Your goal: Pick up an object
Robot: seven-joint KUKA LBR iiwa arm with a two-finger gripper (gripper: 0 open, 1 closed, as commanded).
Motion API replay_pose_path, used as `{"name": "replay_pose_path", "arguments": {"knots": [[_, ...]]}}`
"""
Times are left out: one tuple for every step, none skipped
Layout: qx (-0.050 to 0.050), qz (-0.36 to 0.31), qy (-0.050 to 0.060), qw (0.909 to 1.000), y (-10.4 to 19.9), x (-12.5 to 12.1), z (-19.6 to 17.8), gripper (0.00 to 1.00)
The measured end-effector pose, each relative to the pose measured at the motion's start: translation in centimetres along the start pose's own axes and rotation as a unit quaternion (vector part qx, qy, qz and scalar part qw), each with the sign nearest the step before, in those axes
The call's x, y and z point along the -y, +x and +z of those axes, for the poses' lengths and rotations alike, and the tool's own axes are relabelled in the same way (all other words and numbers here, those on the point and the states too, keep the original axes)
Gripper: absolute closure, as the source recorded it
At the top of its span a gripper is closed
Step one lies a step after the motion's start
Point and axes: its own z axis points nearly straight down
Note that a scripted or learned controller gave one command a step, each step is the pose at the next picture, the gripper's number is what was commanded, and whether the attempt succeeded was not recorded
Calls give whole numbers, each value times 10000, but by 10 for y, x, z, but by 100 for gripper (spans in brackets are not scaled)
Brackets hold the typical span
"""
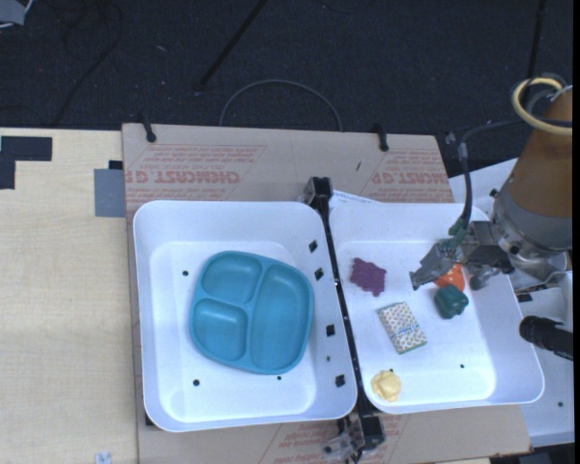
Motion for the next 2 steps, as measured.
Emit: {"name": "replay_pose_path", "arguments": {"knots": [[7,-7,-51,10000,0,-1,-5,0],[-2,-3,-17,10000,1,7,55,0]]}}
